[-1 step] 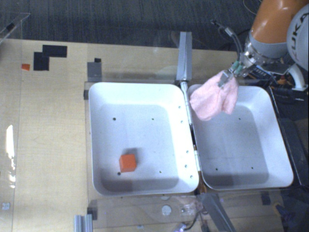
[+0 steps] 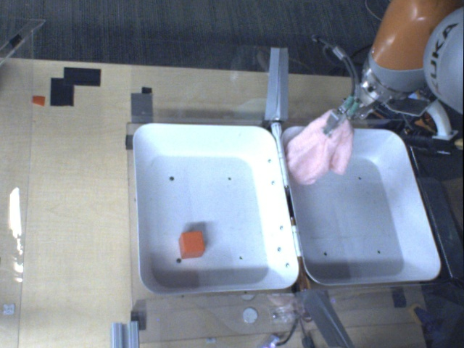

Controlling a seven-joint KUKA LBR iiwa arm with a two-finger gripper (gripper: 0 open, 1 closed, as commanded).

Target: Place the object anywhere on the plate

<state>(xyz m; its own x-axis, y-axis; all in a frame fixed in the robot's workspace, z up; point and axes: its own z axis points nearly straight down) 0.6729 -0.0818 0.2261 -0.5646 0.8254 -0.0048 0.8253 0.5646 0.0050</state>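
A pink cloth (image 2: 319, 154) hangs bunched over the back left corner of the right bin (image 2: 377, 245), its left edge reaching the divider between the bins. Its top corner is pinched in my gripper (image 2: 341, 119), which comes down from the grey and orange arm (image 2: 409, 27) at the upper right. The gripper is shut on that corner and the rest of the cloth droops below it. A small orange cube (image 2: 192, 244) lies on the floor of the left bin (image 2: 210, 158), near its front left.
A metal post (image 2: 275, 85) stands behind the gap between the bins. Black blocks (image 2: 72, 84) and a small orange tag (image 2: 38, 101) sit on the bench at far left. Cables (image 2: 428, 133) trail along the right bin's far right side.
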